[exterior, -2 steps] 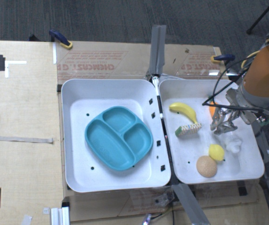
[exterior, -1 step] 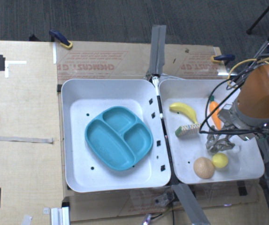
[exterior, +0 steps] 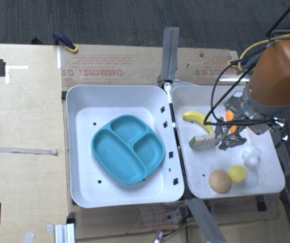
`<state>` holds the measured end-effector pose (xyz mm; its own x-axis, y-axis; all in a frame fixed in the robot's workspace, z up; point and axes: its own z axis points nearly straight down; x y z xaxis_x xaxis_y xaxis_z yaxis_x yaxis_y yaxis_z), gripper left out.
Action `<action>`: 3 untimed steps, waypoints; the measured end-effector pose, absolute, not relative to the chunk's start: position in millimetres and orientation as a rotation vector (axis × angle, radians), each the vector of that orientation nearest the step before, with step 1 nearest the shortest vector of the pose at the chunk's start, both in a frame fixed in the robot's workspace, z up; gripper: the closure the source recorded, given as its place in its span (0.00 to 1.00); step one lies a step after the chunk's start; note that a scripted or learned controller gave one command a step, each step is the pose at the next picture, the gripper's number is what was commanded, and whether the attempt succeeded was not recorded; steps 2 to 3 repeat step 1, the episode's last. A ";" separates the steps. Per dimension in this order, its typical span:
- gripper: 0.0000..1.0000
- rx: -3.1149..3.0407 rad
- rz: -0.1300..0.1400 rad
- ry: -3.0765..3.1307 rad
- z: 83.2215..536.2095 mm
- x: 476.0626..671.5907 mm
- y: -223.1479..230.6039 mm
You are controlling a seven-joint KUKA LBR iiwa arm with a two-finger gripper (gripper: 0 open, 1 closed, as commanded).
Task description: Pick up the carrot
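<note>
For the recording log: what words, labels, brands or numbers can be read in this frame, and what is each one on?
Red print on the cardboard sheet behind the left bin: mirrored or upside down, too blurred to read for certain.
More red print on the cardboard behind the right bin: partly hidden, unreadable.
Small packet in the right bin: patterned, print too small to read.
Nothing else carries legible text.

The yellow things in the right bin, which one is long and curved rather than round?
The banana, lying near the bin's back left, is long and curved. The lemon, near the front beside the brown ball, is small and round.
</note>
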<state>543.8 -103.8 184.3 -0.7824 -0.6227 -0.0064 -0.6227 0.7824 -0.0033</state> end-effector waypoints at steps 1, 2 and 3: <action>1.00 -1.189 -0.002 2.900 241.6 559.0 -137.8; 1.00 -1.189 -0.002 2.900 241.6 559.0 -137.8; 1.00 -1.189 -0.002 2.900 241.6 559.0 -137.8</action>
